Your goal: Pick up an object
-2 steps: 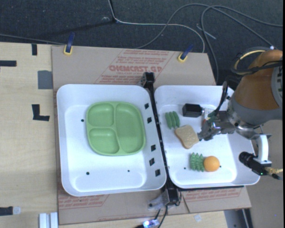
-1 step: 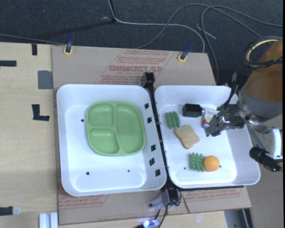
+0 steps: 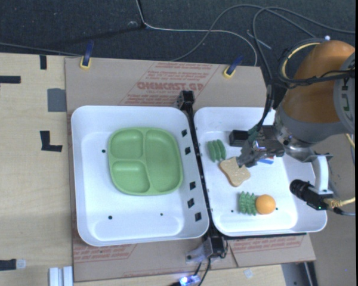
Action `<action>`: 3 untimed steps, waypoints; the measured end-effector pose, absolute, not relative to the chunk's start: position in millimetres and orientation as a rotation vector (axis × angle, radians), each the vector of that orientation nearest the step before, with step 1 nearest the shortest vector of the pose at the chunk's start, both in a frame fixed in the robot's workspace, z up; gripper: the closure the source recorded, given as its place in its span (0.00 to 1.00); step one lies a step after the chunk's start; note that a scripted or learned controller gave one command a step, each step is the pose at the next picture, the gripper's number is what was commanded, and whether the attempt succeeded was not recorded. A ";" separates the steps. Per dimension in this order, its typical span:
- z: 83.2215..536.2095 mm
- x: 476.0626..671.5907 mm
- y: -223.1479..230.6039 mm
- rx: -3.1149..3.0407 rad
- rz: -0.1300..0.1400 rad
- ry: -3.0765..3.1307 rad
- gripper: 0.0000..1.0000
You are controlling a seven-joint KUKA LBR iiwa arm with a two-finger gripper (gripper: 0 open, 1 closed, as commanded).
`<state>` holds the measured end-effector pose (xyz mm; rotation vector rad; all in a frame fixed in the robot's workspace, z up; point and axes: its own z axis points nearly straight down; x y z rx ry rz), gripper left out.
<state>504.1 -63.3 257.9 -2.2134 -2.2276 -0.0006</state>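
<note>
Looks like a robotics lab/test bench: two white bins (image 3: 83, 159) clipped on a cardboard sheet (image 3: 167, 85) w/ yellow clamps (image 3: 85, 61), loose cables (image 3: 185, 31), black tape marks (image 3: 6, 83) on the wood bench.

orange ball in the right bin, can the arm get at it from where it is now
Probably yes. The orange ball lies in the open near the front of the right bin, with only a green ridged toy touching its left side. The hand hangs just above a tan bread-shaped toy, a short way back from the ball.
</note>
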 end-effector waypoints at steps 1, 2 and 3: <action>239.0 512.3 -8.3 -2.212 0.003 -2.227 1.00; 241.7 512.4 40.7 -2.212 0.001 -2.227 1.00; 222.9 522.4 92.2 -2.213 0.004 -2.227 1.00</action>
